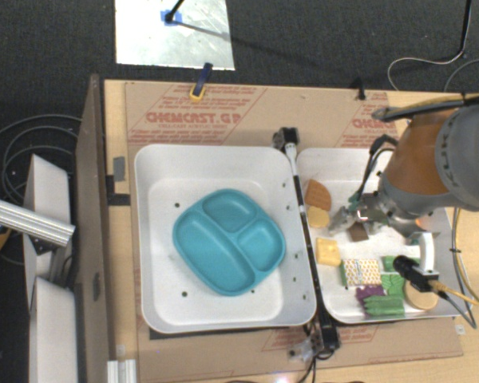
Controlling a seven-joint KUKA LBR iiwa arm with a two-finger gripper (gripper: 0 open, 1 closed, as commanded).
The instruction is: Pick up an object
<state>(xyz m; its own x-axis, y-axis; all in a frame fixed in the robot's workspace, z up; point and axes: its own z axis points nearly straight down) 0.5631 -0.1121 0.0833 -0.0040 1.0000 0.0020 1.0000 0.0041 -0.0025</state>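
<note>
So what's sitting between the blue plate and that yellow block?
In the camera view, the white walls where the two bins meet separate the blue plate from the yellow block.

Red print on the brown cardboard sheet [223, 110] under the bins reads "CHEMCAST GP".
</note>
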